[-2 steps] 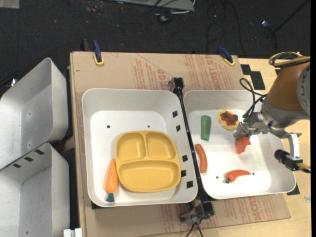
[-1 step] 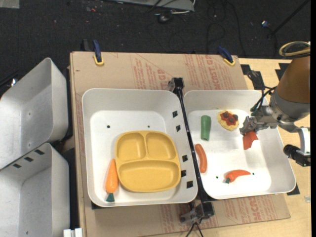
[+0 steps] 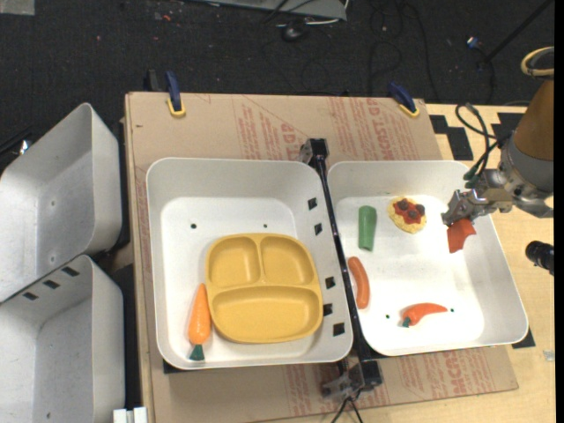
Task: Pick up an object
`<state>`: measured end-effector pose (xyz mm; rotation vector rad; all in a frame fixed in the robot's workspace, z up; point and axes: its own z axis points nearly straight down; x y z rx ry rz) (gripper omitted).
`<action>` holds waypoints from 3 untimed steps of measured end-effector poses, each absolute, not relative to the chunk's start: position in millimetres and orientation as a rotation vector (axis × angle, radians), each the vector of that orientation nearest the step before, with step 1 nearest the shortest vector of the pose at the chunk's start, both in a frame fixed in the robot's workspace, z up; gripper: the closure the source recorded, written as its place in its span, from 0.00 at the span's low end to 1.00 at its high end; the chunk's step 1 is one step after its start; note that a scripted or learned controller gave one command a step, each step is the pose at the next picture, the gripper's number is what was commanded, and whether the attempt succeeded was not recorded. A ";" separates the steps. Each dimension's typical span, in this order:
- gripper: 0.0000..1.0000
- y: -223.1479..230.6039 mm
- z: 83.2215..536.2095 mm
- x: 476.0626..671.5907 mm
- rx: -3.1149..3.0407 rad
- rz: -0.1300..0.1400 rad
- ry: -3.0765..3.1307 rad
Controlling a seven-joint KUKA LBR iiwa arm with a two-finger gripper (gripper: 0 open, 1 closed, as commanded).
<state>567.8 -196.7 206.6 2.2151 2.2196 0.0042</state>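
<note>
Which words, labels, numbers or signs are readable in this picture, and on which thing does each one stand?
Red print on the cardboard sheet, behind the bins: letters show, but they are turned and too blurred to read.
Red print on the same sheet near its front right edge: also too blurred to read.
Left bin, right bin, yellow tray: no text visible.

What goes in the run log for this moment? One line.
gripper: shut on red piece | above right bin | sausage, pepper lying
</note>
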 end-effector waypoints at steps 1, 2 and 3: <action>1.00 -142.0 220.9 573.3 2.213 0.003 2.228; 1.00 -85.0 222.9 589.0 2.211 0.005 2.231; 1.00 -23.4 217.4 591.7 2.214 0.001 2.231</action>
